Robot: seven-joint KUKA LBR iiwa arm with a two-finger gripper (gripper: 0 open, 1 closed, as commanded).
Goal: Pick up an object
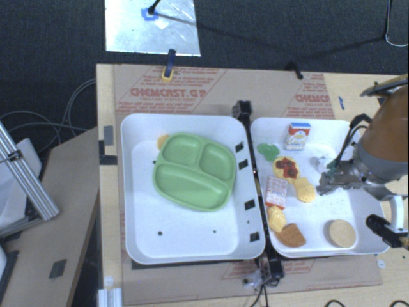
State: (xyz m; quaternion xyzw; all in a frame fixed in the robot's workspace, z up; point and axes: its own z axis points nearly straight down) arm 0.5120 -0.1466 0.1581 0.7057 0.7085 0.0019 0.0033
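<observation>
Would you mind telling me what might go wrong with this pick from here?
1. The gripper is low in the right bin, beside a tight cluster: the yellow piece and red-topped piece. It may knock them aside.
2. The pieces look small and flat, so a grasp could slip.

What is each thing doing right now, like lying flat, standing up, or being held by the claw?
green tray: lying flat in the left bin, right side up.
small carton: lying in the right bin, free.
round cookie: flat in the right bin, untouched.
waffle piece: flat near the right bin's front edge.
claw: low over the right bin, holding nothing that I can see.
</observation>
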